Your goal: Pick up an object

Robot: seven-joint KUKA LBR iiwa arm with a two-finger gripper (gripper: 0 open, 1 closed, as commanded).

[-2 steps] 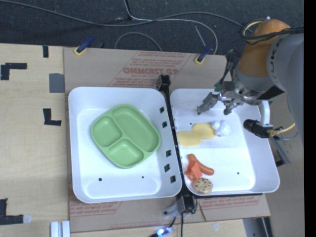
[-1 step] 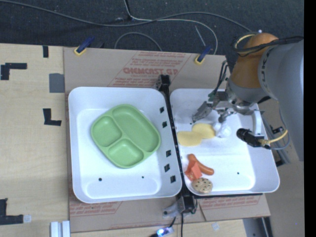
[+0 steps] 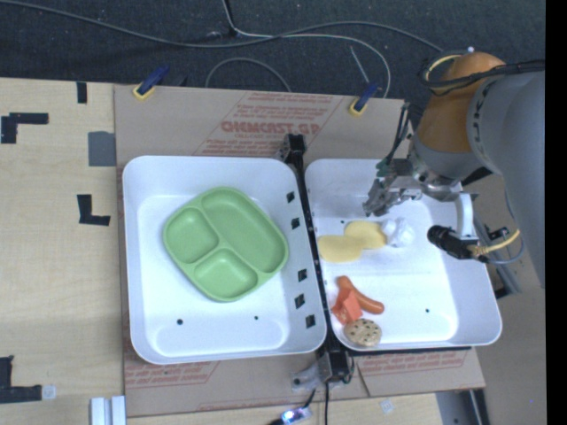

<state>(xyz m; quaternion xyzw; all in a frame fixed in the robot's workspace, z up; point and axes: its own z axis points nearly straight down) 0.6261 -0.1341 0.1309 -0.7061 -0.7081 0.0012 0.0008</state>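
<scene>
One yellow toy (image 3: pixel 347 242) lies just below the hand (image 3: pixel 383 202).

two white bins (image 3: pixel 142 237), one green divided plate (image 3: pixel 225 243), one yellow piece (image 3: pixel 350 242), one orange piece (image 3: pixel 353 299), one cookie (image 3: pixel 362 331)

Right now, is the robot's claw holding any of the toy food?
Gripper: above the right bin, near the yellow piece; open or shut cannot be told.
</scene>
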